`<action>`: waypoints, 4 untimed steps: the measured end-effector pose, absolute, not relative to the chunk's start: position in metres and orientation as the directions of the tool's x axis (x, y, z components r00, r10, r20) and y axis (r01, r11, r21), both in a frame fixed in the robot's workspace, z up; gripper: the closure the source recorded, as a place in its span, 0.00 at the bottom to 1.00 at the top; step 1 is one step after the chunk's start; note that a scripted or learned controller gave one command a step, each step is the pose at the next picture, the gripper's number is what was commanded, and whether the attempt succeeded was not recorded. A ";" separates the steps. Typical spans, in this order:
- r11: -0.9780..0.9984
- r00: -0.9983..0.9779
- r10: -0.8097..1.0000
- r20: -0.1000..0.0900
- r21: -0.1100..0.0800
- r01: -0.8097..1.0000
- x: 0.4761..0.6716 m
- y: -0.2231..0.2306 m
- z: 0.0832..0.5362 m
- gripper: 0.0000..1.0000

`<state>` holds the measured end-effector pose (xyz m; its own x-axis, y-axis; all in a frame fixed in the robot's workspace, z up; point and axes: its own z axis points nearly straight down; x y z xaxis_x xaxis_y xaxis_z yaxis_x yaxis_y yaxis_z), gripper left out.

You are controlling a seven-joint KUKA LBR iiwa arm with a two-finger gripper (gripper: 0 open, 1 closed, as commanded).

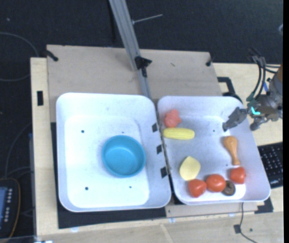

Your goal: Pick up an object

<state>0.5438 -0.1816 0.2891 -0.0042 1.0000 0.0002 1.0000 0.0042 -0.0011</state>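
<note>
Hovering over the upper right corner of the right bin (pixel 245 194), the gripper (pixel 243 119) comes in from the right edge with its two dark fingers spread apart — one finger (pixel 234 119) slants down over the bin's white floor, the other sits by the rim. Nothing sits between them; the pincer is open and holds nothing.

Below it lies the spread of toy food. An orange drumstick-shaped piece (pixel 231 149) lies just under the gripper, near but apart from the fingers. Further left, a pink round piece (pixel 172 118) sits just above a yellow corn cob (pixel 178 133), both close to the bin's left wall. A pale yellow piece (pixel 190 167) rests in the middle low area, and along the bottom edge run three red tomato-like pieces (pixel 215 183) with a small brown object (pixel 229 188) tucked among them.

Over in the left bin (pixel 73 105) — a single blue bowl (pixel 124 156), upright, well apart from the action.
</note>
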 end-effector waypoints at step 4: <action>-0.006 0.006 1.000 -0.001 -0.006 1.000 0.549 -0.178 0.137 0.00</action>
<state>0.5487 -0.1782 0.1366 0.0064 1.0000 -0.0010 1.0000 -0.0064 -0.0055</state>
